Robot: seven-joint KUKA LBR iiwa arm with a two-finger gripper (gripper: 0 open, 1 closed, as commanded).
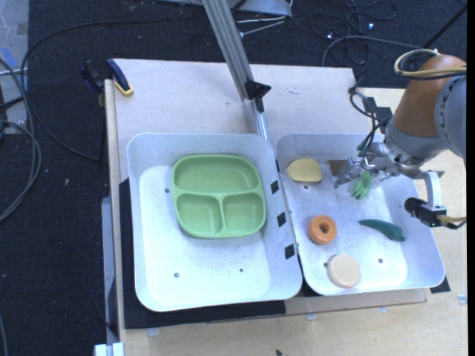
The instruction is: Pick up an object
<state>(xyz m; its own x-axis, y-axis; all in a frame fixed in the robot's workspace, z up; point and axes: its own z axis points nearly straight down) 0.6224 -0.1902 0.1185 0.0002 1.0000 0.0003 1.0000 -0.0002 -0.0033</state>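
You have two shallow white bins side by side on the bench. The left bin (148, 273) carries a light green divided plate (220, 196) with three compartments, lying flat toward its upper half.

The right bin (423, 269) holds the loose items. A yellow, rounded piece (304, 170) lies near its upper left corner. Below it, toward the middle, sits an orange ring like a doughnut (321, 229), and just below that a pale, cream-coloured round piece (344, 270) near the front rim. A dark green, pepper-shaped piece (384, 229) lies to the right of the ring, well apart from it.

Your arm (427, 113) comes in from the right, and the gripper (358, 175) is down in the upper part of the right bin. A small, light green leafy item (361, 186) sits right at its tips, but you cannot tell from this angle whether it is between them or only lying beside them, nor how wide the tool stands. A brownish patch (338, 167) shows just left of the gripper, too small to identify.
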